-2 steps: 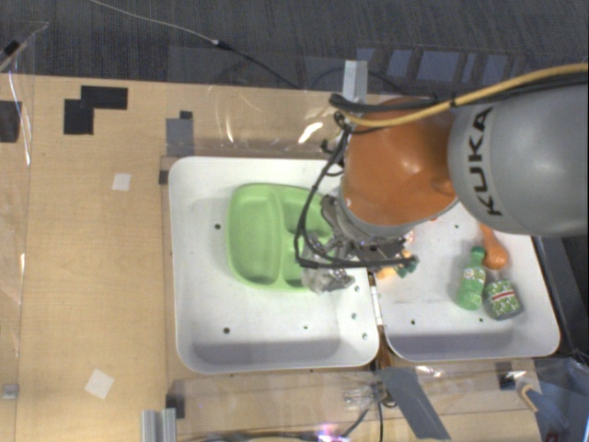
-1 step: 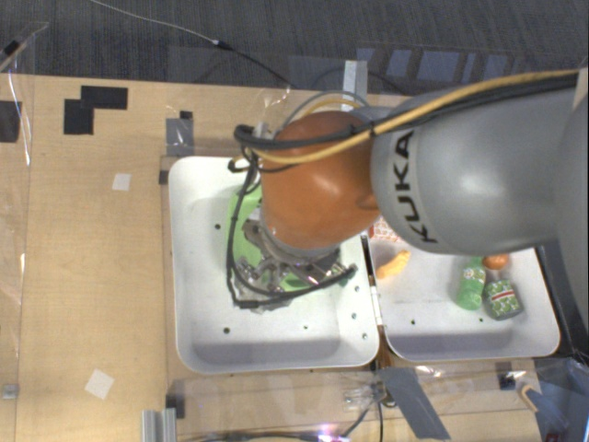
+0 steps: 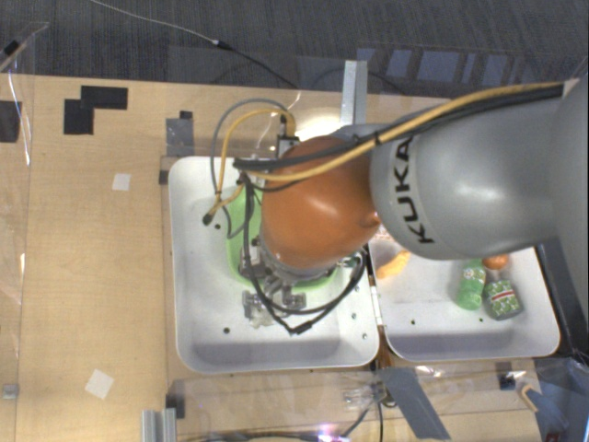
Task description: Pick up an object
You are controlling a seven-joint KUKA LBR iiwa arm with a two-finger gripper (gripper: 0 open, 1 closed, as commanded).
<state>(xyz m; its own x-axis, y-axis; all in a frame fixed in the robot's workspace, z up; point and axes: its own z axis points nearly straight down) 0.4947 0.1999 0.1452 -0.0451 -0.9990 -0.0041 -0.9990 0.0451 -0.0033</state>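
A robotics lab: KUKA arm (image 3: 479, 182), wooden bench (image 3: 92, 274), white bins (image 3: 198, 339).

White bins (image 3: 198, 339), green cans (image 3: 488, 288), orange band (image 3: 317, 210)

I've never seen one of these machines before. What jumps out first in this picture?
The big grey arm marked KUKA sweeps in from the right, and its shiny orange band hangs over the left bin. Beneath it, something light green peeks out, mostly hidden by the arm and its looping cables. In the right bin sit a few small green items and an orange one.
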